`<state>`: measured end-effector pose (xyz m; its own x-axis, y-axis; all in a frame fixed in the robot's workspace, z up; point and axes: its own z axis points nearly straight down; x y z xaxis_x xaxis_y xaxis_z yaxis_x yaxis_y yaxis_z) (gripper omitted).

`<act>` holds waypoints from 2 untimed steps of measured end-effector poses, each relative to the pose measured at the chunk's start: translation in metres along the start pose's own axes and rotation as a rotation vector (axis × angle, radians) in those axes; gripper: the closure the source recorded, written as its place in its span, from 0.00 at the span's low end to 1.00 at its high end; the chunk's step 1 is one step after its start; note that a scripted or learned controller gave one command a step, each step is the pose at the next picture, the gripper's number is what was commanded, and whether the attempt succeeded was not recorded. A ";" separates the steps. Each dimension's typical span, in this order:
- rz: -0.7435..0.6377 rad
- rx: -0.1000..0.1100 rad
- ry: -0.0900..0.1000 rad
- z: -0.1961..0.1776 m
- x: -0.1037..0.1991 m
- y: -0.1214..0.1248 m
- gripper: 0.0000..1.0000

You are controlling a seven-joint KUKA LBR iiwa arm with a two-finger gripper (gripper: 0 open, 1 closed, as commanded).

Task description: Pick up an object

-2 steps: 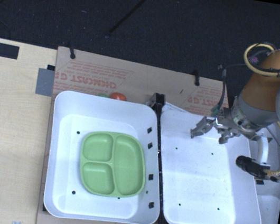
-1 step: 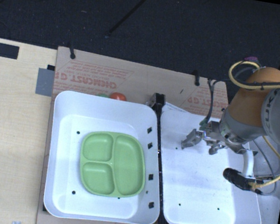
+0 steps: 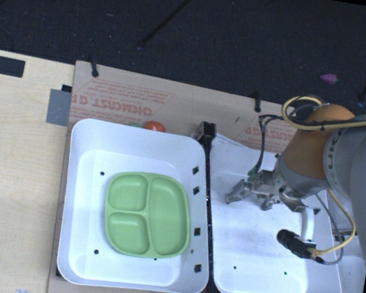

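A light green divided plate [image 3: 148, 214] lies flat in the left white bin [image 3: 91, 147], filling most of its floor. My gripper [image 3: 244, 191] hangs low over the upper left part of the right white bin [image 3: 265, 279], close to the divider between the bins. It is well to the right of the plate and apart from it. The orange band of the arm [image 3: 314, 141] rises behind it. I see no object at the gripper.
A small red-orange object [image 3: 153, 126] rests outside the back rim of the left bin, with a bit of green beside it. A black divider [image 3: 203, 209] runs between the bins. Arm cables and a black connector [image 3: 296, 243] hang over the right bin.
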<state>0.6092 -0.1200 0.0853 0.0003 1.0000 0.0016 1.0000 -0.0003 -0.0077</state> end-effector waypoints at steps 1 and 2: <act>0.003 -0.003 0.000 -0.013 -0.001 0.001 1.00; -0.001 -0.009 -0.001 -0.066 0.005 -0.006 1.00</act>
<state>0.6035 -0.1147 0.1510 -0.0003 1.0000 0.0002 1.0000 0.0003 0.0017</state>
